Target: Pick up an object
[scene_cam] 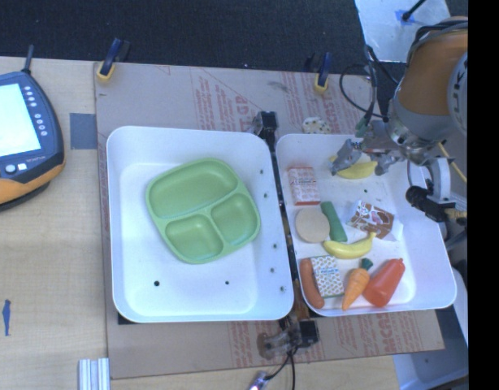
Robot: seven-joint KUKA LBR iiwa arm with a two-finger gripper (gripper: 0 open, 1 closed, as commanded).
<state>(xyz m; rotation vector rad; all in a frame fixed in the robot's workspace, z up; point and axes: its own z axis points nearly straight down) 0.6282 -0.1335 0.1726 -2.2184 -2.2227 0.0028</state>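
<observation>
The fingers (361,162) are closed around a yellow banana (357,170) (raised above the right bin (444,287)).

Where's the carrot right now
The carrot lies at the near edge of the right bin, between the red bottle and a small packet.

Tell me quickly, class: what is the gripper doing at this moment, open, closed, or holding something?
Gripper: shut on a yellow banana, which sits between its fingers above the right bin.
</observation>
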